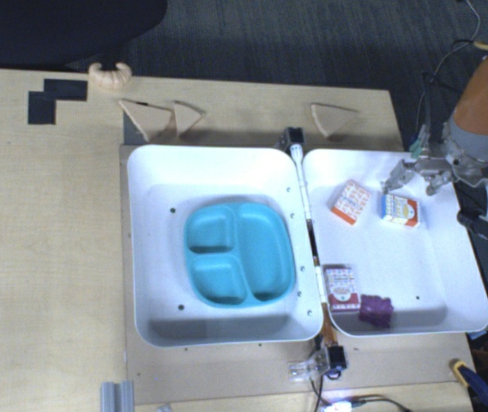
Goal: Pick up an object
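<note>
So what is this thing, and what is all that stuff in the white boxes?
It is a robot arm, grey with an orange band, reaching in from the right. One camera looks down on the bench from above. Its tool hangs over the right bin, just above a small blue and white box, and holds nothing. That bin also has an orange packet, a red box and a purple lump. The left bin has a blue tray with three sections. The robot's job is to pick something up.
</note>
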`<state>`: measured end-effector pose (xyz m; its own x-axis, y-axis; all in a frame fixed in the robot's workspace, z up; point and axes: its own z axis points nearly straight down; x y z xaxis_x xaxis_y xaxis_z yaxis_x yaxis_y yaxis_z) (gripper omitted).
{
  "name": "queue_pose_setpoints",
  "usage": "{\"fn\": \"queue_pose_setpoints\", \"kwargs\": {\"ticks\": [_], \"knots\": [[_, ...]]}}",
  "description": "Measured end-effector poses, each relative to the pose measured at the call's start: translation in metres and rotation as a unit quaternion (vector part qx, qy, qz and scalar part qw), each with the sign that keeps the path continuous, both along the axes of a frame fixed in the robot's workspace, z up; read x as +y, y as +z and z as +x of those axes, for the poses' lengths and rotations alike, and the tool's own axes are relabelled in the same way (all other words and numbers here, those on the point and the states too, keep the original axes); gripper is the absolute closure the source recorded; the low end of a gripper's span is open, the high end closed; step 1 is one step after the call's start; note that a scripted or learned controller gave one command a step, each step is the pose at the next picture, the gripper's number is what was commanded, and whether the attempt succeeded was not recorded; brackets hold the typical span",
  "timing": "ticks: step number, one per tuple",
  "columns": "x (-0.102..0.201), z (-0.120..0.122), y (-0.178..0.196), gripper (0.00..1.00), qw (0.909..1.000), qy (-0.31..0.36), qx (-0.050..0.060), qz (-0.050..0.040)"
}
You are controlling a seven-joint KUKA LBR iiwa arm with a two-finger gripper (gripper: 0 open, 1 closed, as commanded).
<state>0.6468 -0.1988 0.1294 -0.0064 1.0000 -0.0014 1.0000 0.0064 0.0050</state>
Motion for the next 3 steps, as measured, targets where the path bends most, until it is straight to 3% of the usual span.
{"fn": "queue_pose_setpoints", "kwargs": {"ticks": [1,2,3], "knots": [[0.0,-0.043,-0.044,0.0,1.0,-0.001,0.0,0.0],[0.0,-0.041,-0.031,1.0,1.0,0.002,-0.003,-0.001],[-0.007,0.014,0.05,1.0,1.0,0.0,-0.001,-0.0003]]}}
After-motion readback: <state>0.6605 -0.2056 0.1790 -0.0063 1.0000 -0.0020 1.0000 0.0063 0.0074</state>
